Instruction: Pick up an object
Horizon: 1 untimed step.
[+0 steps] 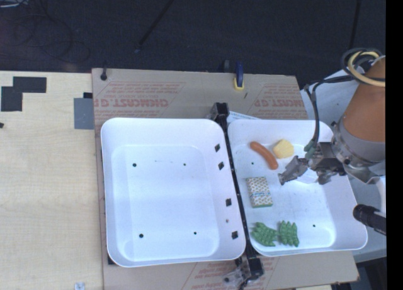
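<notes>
The right bin [340, 232] holds an orange sausage [264, 155], a yellow lump [284, 149], a small patterned green and white box [259, 192] and two green vegetable pieces [277, 234] near its front edge. My gripper [306, 172] hangs over the right half of that bin, right of the box and below the yellow lump. Its dark fingers [291, 173] are spread apart with nothing between them. The arm with its orange band [368, 109] comes in from the right.
The left bin [110, 156] sits beside the right one, with a black clip strip [225, 156] along the shared wall. Both rest on a cardboard sheet [157, 94] on the wooden bench. A blue and yellow clamp [238, 76] stands at the cardboard's back edge.
</notes>
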### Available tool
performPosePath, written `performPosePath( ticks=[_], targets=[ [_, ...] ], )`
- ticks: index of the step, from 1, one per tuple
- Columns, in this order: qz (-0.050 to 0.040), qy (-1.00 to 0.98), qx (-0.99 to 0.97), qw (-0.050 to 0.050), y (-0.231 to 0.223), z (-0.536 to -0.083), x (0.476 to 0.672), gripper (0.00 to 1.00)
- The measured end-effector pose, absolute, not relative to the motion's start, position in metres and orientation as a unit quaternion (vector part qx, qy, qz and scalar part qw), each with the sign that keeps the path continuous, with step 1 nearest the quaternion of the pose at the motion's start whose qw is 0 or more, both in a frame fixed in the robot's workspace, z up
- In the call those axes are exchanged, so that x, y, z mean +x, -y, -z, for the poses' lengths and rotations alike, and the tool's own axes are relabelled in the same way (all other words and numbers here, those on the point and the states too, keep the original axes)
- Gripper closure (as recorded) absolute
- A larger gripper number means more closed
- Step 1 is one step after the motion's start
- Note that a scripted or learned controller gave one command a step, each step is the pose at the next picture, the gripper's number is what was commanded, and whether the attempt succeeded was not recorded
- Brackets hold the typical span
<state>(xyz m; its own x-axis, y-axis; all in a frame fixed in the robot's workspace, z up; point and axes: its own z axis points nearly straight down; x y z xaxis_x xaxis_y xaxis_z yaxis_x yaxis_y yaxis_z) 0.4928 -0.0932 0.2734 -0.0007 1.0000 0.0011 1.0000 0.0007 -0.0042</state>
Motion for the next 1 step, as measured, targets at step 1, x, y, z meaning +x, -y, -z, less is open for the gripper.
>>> performPosePath(
  ticks=[1],
  targets=[
    [-0.0019, 0.707, -0.707, 0.003, 0.0938, -0.2829, 0.4928, 1.00]
  ],
)
